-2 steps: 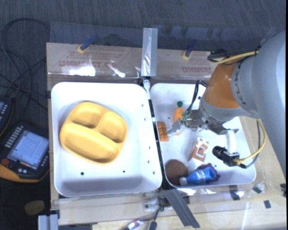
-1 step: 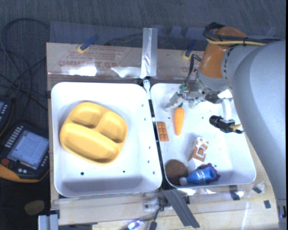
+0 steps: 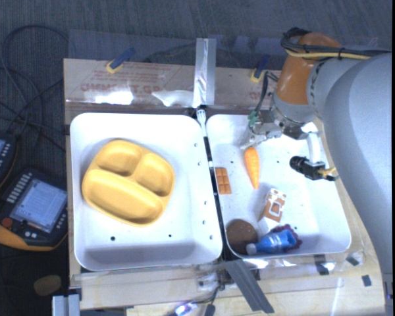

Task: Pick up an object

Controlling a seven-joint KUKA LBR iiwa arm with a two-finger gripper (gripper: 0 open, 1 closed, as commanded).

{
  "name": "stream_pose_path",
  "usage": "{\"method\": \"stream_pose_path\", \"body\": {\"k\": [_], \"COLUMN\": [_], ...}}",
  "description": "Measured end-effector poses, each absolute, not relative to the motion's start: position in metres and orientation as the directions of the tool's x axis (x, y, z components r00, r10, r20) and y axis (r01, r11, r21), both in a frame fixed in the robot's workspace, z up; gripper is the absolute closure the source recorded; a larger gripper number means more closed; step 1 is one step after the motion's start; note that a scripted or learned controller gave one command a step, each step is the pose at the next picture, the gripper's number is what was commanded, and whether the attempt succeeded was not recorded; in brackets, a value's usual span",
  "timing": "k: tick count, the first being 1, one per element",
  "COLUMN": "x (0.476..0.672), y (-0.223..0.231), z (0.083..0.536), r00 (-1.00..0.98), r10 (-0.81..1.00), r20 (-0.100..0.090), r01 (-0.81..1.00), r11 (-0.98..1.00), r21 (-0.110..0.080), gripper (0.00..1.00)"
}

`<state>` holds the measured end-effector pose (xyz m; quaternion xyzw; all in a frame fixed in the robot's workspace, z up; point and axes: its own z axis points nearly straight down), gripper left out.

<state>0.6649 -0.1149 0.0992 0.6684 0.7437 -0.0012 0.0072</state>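
My gripper (image 3: 258, 131) hangs over the far part of the right bin (image 3: 329, 206), just above the thick end of an orange carrot (image 3: 251, 166) that lies pointing toward the near side. Nothing shows between the fingers. An orange waffle-like bar (image 3: 222, 180) rests by the divider. A small white and brown box (image 3: 273, 205) lies mid-bin. Near the front edge sit a brown ball (image 3: 241, 231) and a blue bottle (image 3: 276, 239) on its side. A large yellow bread-shaped object (image 3: 128, 180) lies in the left bin (image 3: 92, 242).
The grey arm (image 3: 355, 110) comes in from the right over the right bin's far corner. A metal post (image 3: 203, 78) stands behind the divider. Blue clamps (image 3: 120, 59) hold the board at the back. Handheld pendants (image 3: 26, 206) lie off the bench at left.
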Motion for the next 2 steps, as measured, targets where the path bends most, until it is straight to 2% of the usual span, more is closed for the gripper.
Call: {"method": "stream_pose_path", "body": {"k": [1,2], "x": [0.628,0.654], "y": [-0.081,-0.079], "z": [0.232,0.300], "r00": [0.212,0.115], "r10": [0.977,0.993], "r20": [-0.004,-0.004], "r01": [0.977,0.993], "r11": [-0.212,-0.115], "r21": [-0.002,-0.001], "gripper": [1.00,1.00]}}
